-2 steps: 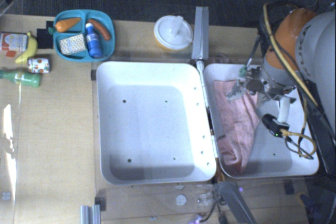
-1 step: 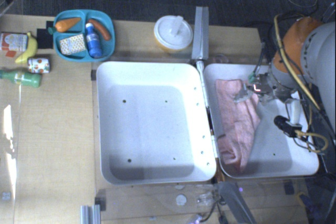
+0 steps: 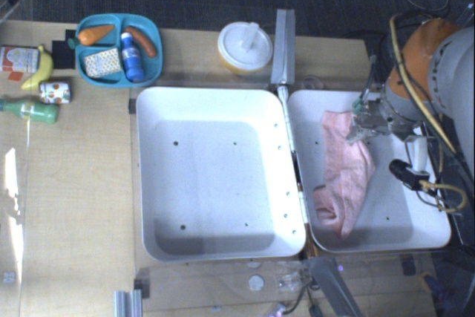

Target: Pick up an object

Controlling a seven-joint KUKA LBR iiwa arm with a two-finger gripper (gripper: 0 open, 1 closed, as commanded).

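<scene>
A pink cloth [image 3: 344, 171] lies crumpled in the right bin [image 3: 393, 230], stretched from the bin's upper middle down to its lower left. My gripper [image 3: 366, 121] hangs over the cloth's upper right edge, close to it or touching it. The grey arm with its orange band [image 3: 423, 59] reaches in from the right above that bin.
The left bin [image 3: 215, 241] sits beside the right one, with a metal divider [image 3: 283, 48] behind them. On the bench at the back left are a blue tray of toy food [image 3: 119, 50], a banana [image 3: 38, 69], a small can [image 3: 55, 92] and a green bottle [image 3: 31, 110]. A white lidded cup [image 3: 245, 47] stands behind the bins. Cables [image 3: 427, 185] trail at the right.
</scene>
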